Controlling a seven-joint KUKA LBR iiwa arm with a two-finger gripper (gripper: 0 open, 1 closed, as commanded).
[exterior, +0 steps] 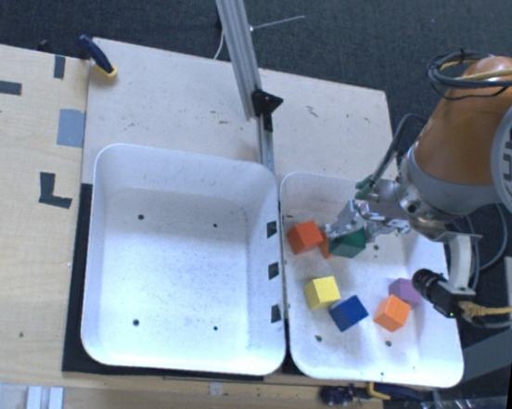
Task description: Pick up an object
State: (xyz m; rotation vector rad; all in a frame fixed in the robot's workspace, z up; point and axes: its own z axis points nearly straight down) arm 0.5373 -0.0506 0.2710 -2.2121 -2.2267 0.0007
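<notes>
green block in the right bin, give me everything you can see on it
The green block is small, dark green and solid-looking, with flat faces, maybe wood or plastic. It sits in the upper middle of the right bin, partly covered by the gripper, which is right over its top-left side. An orange-red block lies just to its left, close or touching; I cannot tell which. Whether it rests on the bin floor or is lifted is unclear.

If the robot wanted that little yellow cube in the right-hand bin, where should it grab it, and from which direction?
Probably from straight above, closing on two opposite flat side faces of the small yellow cube. It sits flat on the right white bin, top face clear. The blue cube sits close at its lower right, so the faces away from that neighbour look safer.
</notes>
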